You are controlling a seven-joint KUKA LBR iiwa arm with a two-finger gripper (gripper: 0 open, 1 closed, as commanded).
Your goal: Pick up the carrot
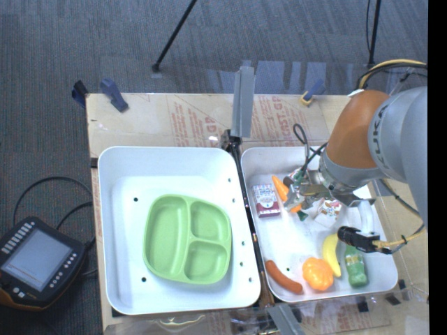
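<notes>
The carrot (279,187) lies in the right bin (269,160), right of centre in the frame, beside a small red box (266,201). The gripper (302,185) hovers just right of it; I cannot tell its state.

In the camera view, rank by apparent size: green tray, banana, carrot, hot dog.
1. green tray, by far the largest.
2. hot dog and banana look alike; no ranking between them.
3. carrot, smallest, partly hidden by the pincer.
</notes>
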